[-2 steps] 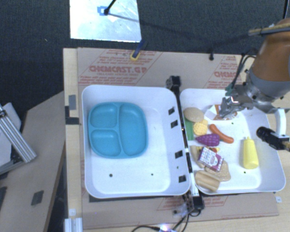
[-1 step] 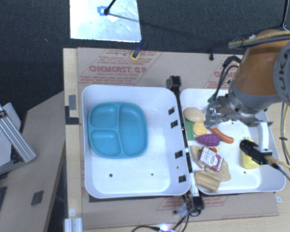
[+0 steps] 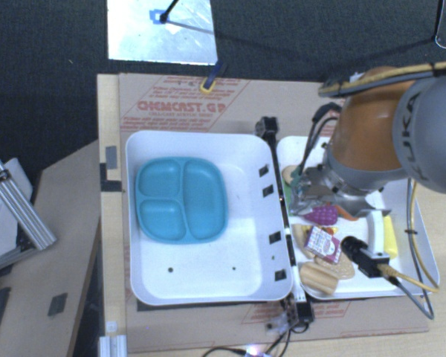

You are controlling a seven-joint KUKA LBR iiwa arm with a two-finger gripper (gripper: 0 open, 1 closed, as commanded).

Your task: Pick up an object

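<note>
Purple grape bunch [image 3: 323,215] looks like our nearest candidate. Pincer [image 3: 305,193] sits low in the right bin [image 3: 410,272], near that bin's left wall, on the grey-and-orange arm [image 3: 372,136] reaching in from the view's right. We cannot tell if the pincer is released or clenched: the wrist body covers its tip, and we see nothing gripped in it.

Grapes lie just beside the pincer, toward the view's bottom right. Touching or a hair apart, we can't say. Their long axis runs roughly left-right in the view, slightly tilted, so we judge a close across the short axis is the better bet.

An orange piece [image 3: 349,213] sits against the grapes' right end, partly under the arm. Next out, toward the near edge: a red-and-white packet [image 3: 323,245] just below the grapes, then a tan bread roll [image 3: 320,277] at the bin's near-left corner. A yellow stick [image 3: 390,234] lies farther right, long axis up-down in the view, next to a white piece [image 3: 375,227].

Clutter is tight, so the risk as we see it is nudging the packet or the orange piece instead of closing on the grapes alone.

Left bin [image 3: 245,274] holds a blue divided plate [image 3: 182,199], well apart from the pincer, so not the near option.
</note>
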